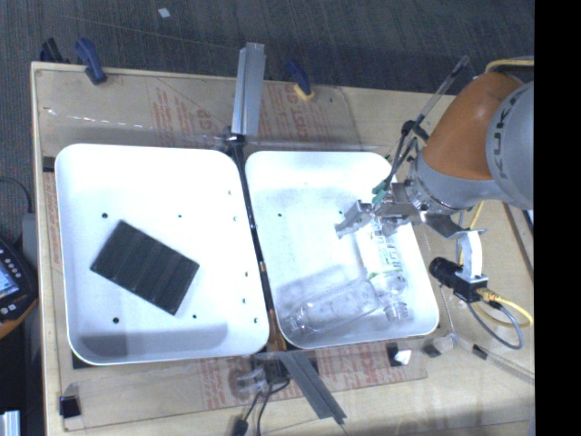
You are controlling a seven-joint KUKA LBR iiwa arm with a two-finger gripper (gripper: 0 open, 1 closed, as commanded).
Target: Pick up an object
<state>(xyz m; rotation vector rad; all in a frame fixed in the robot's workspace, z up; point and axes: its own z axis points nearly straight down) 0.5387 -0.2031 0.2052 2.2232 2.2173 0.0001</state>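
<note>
A flat black ribbed rectangle (145,266) lies at a slant in the left bin (82,166). Two clear plastic bottles are in the right bin (300,171). One bottle (331,305) lies along the front wall. The other bottle (388,266) runs down the right side. My gripper (366,216) hangs over the right bin's right half, just above the top end of the right-hand bottle. Nothing is seen held in it.
A grey metal bar (247,89) stands at the back between the bins, and another bar (309,384) lies at the front. Blue clamps (89,60) sit on the bench's far edge. A handheld device (11,280) sits off the left side.
</note>
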